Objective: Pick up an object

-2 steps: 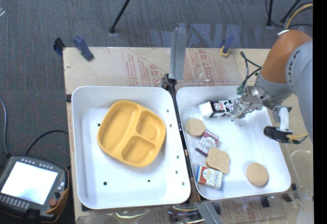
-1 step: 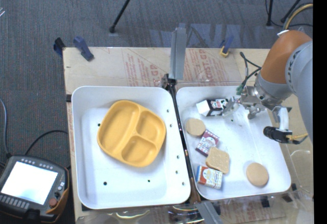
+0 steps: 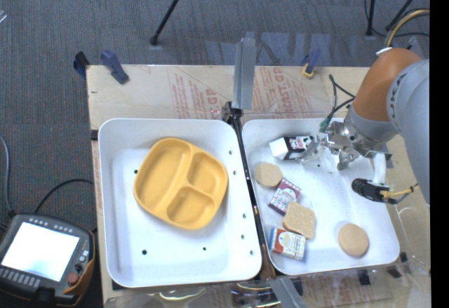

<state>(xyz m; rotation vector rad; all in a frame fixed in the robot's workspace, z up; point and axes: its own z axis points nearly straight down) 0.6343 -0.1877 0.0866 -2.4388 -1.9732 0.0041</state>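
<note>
Two bins (image 3: 112, 159) side by side: gripper (image 3: 330, 154) hovers near a carton (image 3: 291, 146) (grip unclear); next, descend and close.

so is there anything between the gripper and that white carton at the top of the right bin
Nothing visible stands between them. The gripper sits low in the right bin, right beside the white carton, with bare bin floor in the narrow gap. The round cookie and the red packet lie nearer the camera, off that line.
</note>
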